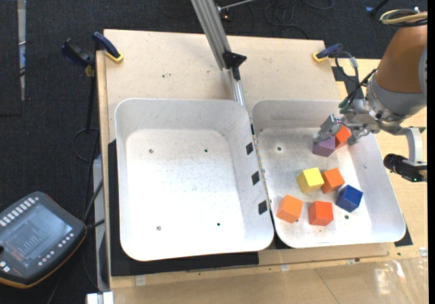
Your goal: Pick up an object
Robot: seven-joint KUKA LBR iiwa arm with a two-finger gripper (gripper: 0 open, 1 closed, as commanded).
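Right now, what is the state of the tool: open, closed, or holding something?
Tool: low in the right bin, at the purple block and a red-orange block; its state cannot be told.

We see even, bright overhead light, soft short shadows beneath the blocks (319, 194), mild glare on the white bins (136, 119), and slightly soft focus throughout.

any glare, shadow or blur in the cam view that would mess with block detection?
Camera view: lighting is even and soft, with no hot glare on the white right bin; the blocks cast only faint shadows. The yellow block and blue block read sharp. The gripper crowds the purple block and an orange-red block, so their edges merge. The arm at the frame's right looks slightly soft.
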